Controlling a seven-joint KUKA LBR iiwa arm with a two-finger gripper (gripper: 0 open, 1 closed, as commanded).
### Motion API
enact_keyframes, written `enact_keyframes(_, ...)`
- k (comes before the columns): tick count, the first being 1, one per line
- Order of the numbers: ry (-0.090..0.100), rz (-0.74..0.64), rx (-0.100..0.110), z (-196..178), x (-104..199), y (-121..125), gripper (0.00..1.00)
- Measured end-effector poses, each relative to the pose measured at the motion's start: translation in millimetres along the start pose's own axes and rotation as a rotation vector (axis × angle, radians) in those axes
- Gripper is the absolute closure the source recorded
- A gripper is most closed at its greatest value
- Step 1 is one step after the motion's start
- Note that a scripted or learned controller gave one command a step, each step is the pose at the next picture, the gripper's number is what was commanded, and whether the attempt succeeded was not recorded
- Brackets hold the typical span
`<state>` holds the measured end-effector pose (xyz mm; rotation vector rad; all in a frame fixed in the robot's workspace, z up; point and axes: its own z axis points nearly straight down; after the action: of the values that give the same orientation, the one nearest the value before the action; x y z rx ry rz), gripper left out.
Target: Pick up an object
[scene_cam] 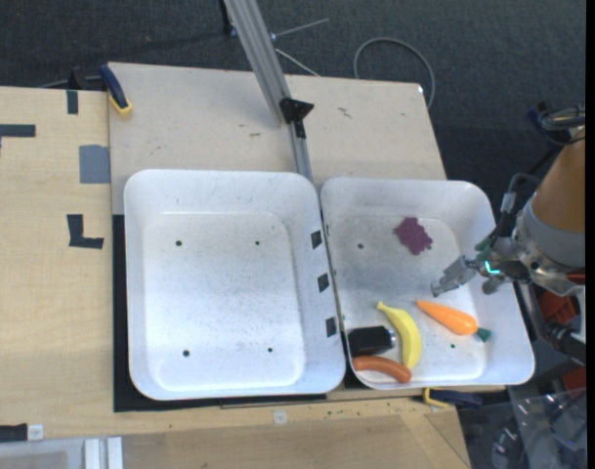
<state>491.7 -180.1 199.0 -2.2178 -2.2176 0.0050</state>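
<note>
Wooden bench (43, 262) under two white bins, at right we see the grey two-finger gripper (451, 281) slightly open, holding nothing, above the orange plastic carrot (449, 317), beside the yellow banana (404, 332).

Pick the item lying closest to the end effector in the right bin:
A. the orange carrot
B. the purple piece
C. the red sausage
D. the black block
A: the end effector sits over the right bin, and the orange carrot lies just below it, nearer than the purple piece, black block or red sausage.
</note>
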Motion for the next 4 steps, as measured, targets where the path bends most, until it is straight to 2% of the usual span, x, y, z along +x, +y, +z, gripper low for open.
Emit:
enact_keyframes(1, -0.001, -0.001, -0.004, -2, 0, 1, 0.0)
enact_keyframes(3, -0.001, -0.001, -0.004, 84, 2, 1, 0.0)
enact_keyframes(4, -0.003, -0.001, -0.005, 110, 2, 1, 0.0)
